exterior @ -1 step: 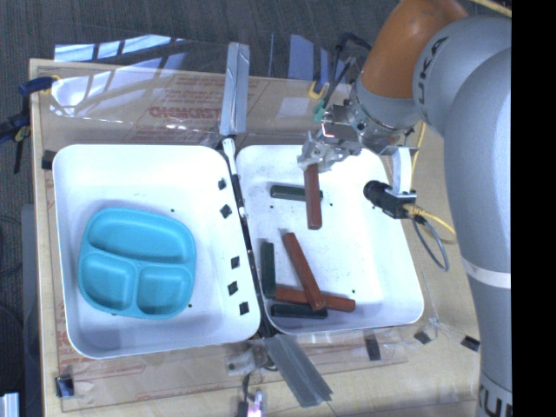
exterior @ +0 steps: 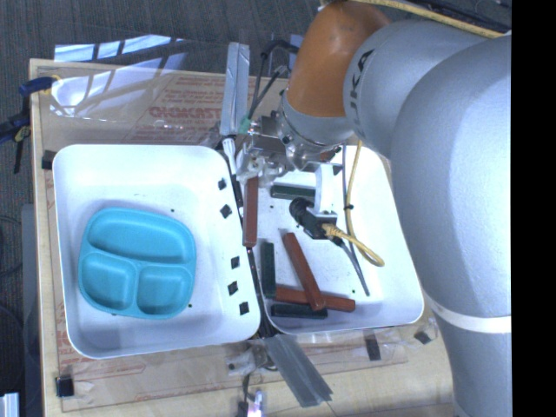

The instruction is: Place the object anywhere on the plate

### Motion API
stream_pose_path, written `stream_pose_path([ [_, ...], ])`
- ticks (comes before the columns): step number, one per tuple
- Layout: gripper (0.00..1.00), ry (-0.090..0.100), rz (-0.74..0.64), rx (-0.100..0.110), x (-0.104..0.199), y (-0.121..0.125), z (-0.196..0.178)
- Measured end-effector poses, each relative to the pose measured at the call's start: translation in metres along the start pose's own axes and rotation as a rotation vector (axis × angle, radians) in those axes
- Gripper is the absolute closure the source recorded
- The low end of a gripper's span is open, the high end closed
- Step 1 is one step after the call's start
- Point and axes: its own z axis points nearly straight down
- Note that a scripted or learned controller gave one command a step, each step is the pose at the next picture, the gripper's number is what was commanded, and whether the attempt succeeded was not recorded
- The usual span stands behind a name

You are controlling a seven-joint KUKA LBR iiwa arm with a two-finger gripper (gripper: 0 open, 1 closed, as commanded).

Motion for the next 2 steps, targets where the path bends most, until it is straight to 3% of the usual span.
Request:
stream_pose_path([
  [1, 1.0, 0.0, -0.298, -0.001, 0.049, -0.022, 0.025],
  [2, 1.0, -0.001, -0.301, -0.002, 0.119, -0.055, 0.06],
])
